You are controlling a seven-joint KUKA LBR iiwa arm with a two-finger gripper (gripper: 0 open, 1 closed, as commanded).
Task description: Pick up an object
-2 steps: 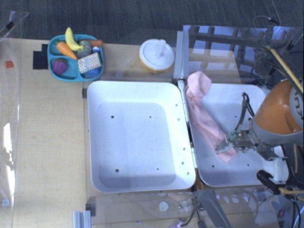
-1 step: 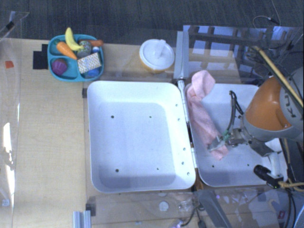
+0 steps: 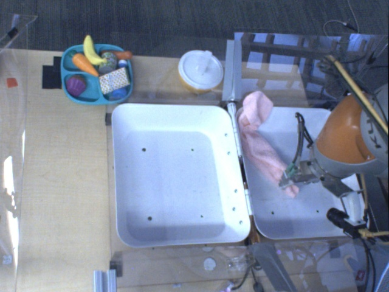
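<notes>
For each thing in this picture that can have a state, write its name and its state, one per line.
pink cloth: crumpled, stretched out in the right bin, its upper end at the rim
end effector: at the cloth's lower end
round container: lid on
blue tray: filled with toy food

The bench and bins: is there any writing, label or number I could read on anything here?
None is readable.
The white lidded tub, the blue tray of toy food and the pink cloth show no lettering at this size.

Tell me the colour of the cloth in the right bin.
Pale pink cloth, seen in the camera view.
</notes>
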